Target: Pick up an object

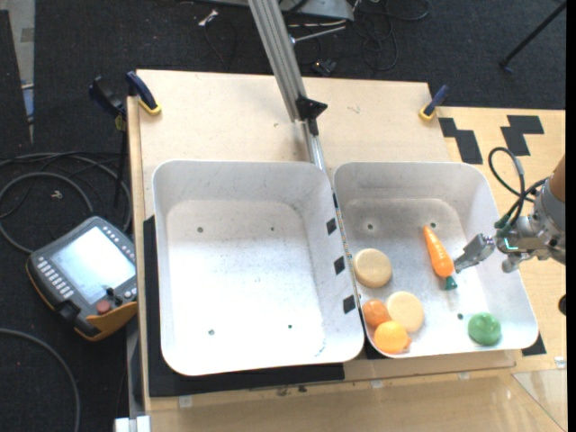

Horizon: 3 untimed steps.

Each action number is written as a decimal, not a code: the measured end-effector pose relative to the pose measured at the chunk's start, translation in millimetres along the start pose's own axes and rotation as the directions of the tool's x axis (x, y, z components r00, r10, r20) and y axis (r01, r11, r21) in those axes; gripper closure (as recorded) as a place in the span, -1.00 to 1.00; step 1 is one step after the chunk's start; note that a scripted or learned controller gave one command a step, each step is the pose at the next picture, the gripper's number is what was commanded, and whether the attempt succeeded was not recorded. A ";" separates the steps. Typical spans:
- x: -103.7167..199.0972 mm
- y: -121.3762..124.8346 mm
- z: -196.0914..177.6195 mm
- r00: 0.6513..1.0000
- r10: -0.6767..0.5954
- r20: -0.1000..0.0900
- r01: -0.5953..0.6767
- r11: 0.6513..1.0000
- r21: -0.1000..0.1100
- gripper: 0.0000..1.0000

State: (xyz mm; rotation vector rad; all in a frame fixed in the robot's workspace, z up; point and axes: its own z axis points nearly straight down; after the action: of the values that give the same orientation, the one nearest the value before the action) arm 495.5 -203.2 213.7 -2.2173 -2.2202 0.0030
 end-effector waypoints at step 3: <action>10.8 0.5 102.2 1.000 0.003 -0.001 -0.003 1.000 0.001 -1.00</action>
State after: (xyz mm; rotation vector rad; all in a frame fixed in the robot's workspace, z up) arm 495.6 -192.3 111.6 -2.2195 -2.2164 0.0034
